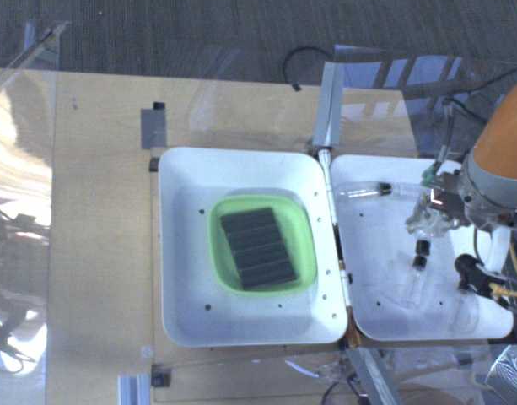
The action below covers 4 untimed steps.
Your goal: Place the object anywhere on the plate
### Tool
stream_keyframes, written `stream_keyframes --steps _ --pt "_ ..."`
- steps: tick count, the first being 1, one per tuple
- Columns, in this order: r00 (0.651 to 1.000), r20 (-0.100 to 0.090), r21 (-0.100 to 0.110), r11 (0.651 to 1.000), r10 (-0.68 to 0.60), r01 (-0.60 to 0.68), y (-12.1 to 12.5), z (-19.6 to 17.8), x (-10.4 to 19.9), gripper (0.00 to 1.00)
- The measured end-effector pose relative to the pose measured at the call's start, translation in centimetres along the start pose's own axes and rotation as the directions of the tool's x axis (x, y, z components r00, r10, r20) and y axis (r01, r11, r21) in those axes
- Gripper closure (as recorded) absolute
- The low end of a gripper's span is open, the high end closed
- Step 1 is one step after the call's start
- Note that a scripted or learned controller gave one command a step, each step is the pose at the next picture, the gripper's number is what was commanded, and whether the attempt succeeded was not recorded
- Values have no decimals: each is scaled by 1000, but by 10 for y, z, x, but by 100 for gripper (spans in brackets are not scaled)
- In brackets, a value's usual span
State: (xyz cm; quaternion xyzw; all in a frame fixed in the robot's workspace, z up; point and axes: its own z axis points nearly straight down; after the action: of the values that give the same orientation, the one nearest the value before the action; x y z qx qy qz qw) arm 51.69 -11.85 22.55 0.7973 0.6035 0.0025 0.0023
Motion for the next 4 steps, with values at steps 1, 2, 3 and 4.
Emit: stream_keyframes --steps 1,2,3,4 --pt "994 0 4 994 -105 105 -47 36 80 100" --pt "995 0 3 995 -104 104 -47 36 80 0" --pt "993 0 2 993 -119 119 -25 41 70 0" --pt "993 1 -1 993 -119 119 -14 -16 16 0"
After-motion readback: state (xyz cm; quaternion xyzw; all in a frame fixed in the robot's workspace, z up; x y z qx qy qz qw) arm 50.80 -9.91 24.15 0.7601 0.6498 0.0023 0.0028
